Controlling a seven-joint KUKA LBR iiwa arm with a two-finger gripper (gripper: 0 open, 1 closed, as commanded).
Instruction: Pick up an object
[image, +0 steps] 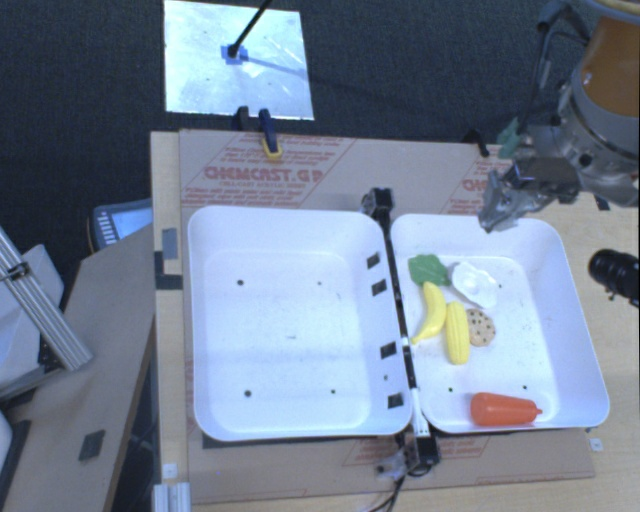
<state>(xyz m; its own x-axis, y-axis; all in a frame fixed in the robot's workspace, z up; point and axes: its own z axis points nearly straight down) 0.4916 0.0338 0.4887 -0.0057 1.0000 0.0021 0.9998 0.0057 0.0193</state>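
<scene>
The right bin (575, 330) holds a green leafy piece (428, 269), a white crumpled piece (476, 283), a yellow banana (433, 311), a yellow corn cob (456, 332), a brown cookie (481, 327) and an orange carrot (504, 408) near the front wall. My gripper (497, 212) hangs over the bin's back rim, up and to the right of the white piece. Nothing shows between its fingers, and they look close together.
The left bin (200, 330) lies beside the right one, with black clips (379, 288) along the shared wall. A shiny sheet (238, 60) lies at the back, a yellow and blue clamp (270, 135) at the board's far edge. A black knob (615, 272) sits at right.
</scene>
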